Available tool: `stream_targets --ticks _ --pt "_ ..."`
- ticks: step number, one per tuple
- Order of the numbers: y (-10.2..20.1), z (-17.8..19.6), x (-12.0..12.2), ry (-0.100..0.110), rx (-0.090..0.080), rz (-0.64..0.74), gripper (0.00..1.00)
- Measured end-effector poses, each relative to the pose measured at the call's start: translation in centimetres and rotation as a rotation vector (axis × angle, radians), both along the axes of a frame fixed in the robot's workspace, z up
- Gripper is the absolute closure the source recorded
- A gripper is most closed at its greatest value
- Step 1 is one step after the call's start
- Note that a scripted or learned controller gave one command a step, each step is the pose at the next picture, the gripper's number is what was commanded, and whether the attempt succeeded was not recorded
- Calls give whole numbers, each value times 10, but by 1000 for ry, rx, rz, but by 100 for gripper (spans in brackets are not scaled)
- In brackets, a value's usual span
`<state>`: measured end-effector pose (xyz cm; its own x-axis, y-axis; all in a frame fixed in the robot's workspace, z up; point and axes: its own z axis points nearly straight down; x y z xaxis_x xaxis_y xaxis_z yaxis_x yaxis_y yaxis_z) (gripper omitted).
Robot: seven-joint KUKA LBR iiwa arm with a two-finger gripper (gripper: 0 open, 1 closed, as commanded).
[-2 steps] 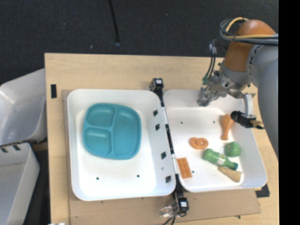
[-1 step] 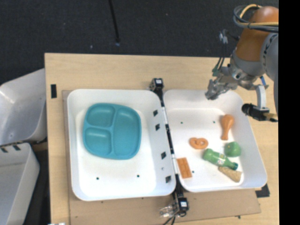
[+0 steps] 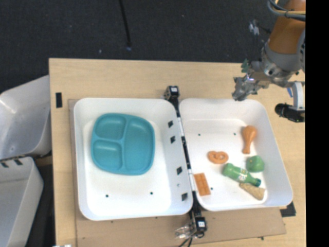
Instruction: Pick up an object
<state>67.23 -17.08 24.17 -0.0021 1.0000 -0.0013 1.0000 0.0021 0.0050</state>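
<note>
Gripper (image 3: 241, 92) hovers above the right white bin's (image 3: 267, 198) far edge, grasp state unclear; next, descend toward the orange drumstick-shaped toy (image 3: 248, 137).

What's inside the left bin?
The left bin holds one teal divided plate, lying flat with nothing in its three compartments. The plate covers the bin floor beneath it, so anything under it cannot be seen.
</note>
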Motion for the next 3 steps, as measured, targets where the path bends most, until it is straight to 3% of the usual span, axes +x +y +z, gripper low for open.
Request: stream_targets --ticks 3 --pt "159 8 -9 3 2 3 100"
